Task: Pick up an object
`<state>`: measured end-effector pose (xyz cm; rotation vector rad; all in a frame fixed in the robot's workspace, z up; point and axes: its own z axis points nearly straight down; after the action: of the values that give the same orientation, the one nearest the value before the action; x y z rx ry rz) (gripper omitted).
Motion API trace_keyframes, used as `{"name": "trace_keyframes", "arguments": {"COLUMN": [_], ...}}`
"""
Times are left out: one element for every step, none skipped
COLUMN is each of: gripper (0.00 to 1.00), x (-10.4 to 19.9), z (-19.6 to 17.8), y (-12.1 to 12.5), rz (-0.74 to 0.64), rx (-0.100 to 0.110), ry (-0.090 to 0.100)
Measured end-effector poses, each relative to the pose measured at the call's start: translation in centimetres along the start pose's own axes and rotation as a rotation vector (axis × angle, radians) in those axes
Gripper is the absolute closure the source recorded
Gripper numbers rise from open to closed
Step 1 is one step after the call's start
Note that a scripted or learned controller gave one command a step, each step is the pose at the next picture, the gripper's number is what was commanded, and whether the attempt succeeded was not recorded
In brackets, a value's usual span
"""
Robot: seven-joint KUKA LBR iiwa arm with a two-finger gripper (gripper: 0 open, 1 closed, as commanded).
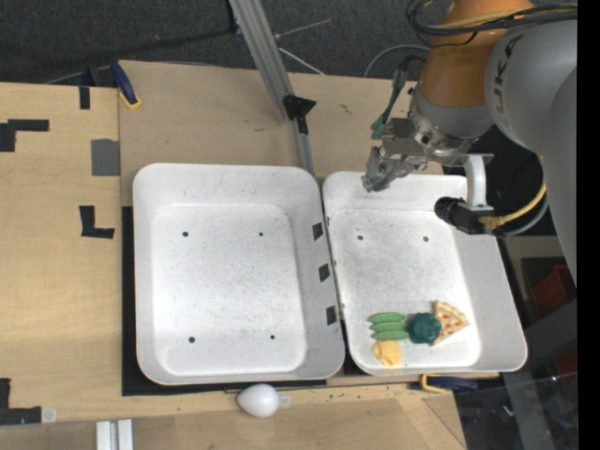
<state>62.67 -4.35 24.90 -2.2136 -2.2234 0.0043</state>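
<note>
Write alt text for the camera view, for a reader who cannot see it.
A grey robot arm with an orange band reaches in from the right, its gripper at the far edge of the right white bin. Small toy items, green, yellow and orange, cluster at that bin's near end. A white egg-shaped object lies on the bench in front of the left bin.

No legible text, label, brand mark, number or sign is found on any surface here. Dark markings run along the grey arm (539,73) near its upper link, but they are cropped and blurred and cannot be read as letters. The two white bins (225,181) carry speckles and small dark dots only, no lettering. Black tape pieces (91,221) on the wooden bench (56,279) form shapes, not characters.
</note>
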Motion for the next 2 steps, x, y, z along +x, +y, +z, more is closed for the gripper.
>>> {"name": "trace_keyframes", "arguments": {"gripper": [1.00,1.00], "x": [4.9,9.5], "z": [-0.4,-0.5], "y": [-3.1,-5.8], "rz": [-0.001,-0.001], "rx": [-0.001,-0.001], "ry": [0.001,0.001]}}
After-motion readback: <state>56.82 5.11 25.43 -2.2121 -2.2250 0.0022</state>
